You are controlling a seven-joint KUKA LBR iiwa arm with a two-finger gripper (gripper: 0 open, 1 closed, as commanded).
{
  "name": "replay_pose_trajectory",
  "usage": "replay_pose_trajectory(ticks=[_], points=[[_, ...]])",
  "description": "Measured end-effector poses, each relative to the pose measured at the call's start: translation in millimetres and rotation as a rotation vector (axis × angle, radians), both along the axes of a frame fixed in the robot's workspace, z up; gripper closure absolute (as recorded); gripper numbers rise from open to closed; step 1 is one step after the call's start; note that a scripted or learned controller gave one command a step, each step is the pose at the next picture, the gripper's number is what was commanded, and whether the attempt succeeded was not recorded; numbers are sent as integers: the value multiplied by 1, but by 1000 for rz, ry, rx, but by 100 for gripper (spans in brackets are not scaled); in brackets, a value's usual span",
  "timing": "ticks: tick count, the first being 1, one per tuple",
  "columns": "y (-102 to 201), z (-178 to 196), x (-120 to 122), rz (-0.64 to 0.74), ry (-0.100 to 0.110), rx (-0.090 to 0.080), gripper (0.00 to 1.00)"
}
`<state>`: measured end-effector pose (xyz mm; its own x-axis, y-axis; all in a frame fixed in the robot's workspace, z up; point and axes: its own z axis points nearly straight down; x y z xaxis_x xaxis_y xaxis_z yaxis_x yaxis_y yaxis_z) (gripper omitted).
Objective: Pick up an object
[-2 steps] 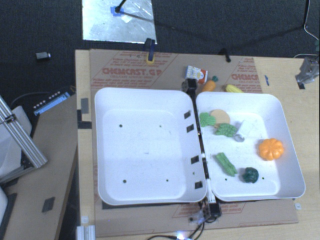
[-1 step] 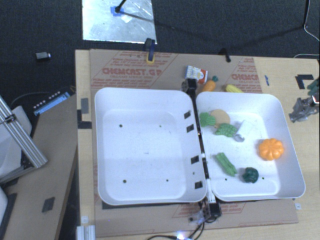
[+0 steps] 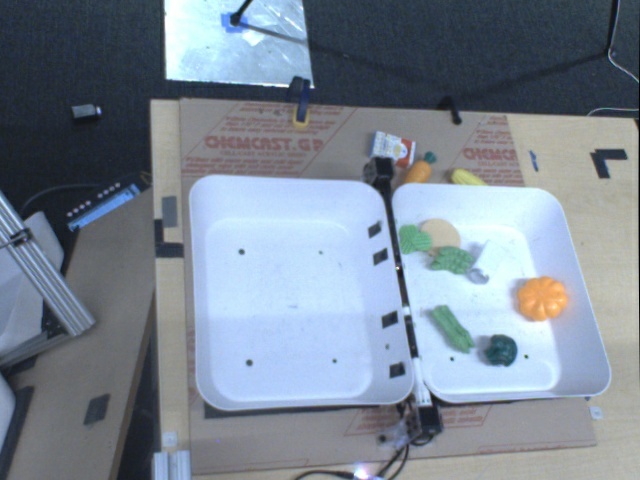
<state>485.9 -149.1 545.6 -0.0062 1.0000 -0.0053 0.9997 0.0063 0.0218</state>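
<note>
The right bin holds the toys: a ribbed orange pumpkin at 3 o'clock, a knobbly dark-green lump at 5, a long green pod at 7. A small grey piece near the centre is too blurred to name. The left bin is smooth white plastic.

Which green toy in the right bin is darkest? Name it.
The round dark green one, at the near edge of the right bin, below the orange pumpkin. The long one and the two leafy ones are lighter.
</note>
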Motion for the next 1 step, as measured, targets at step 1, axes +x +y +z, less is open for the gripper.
replay_pose_trajectory(ticks=[1], points=[[33,-151,0,1,33,8,100]])
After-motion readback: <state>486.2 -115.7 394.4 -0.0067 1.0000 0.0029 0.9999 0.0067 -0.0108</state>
